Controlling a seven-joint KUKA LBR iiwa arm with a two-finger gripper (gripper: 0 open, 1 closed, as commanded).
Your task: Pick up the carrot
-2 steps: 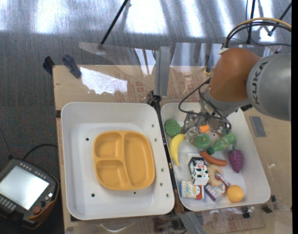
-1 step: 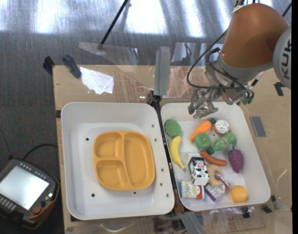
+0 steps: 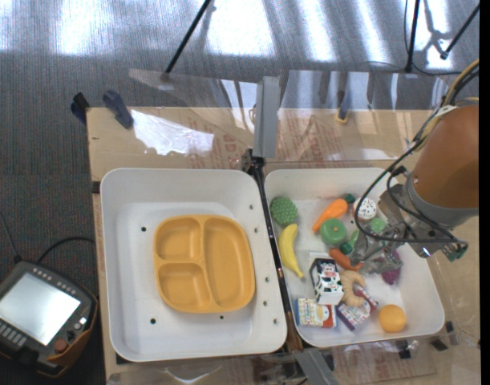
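Grey links and an orange band are most of what I get of the arm from here — it leans in from the right over the right bin (image 3: 437, 315), wrist tipped down toward the middle of the clutter. My hand (image 3: 378, 251) sits low among the toys, and the linkage and cables around it blur together enough that I cannot tell how it is set, or whether anything sits in it.

Just beside it lie a small orange-red piece (image 3: 341, 258), a green round cup (image 3: 334, 231) and a purple scrap (image 3: 390, 274). The carrot (image 3: 331, 213) — orange body, green top pointing up and right — rests slantwise a little further up and left, touching or nearly touching the green cup, apart from my hand.

As I judge it, the reach is not yet on target. To do this well I would lift clear of the pile first, shift up and left over the carrot, and turn the wrist so the hand closes across the narrow body rather than along its length. Aim for the thicker middle, away from the cup, or the cup gets nudged and the carrot rolls.

Further out are the bumpy green ball (image 3: 283, 210), the banana (image 3: 289, 249), the cow-print carton (image 3: 326, 280) and an orange (image 3: 392, 318). The left bin (image 3: 128, 191) holds the yellow divided tray (image 3: 203, 263), and both bins sit on the table (image 3: 188, 135).
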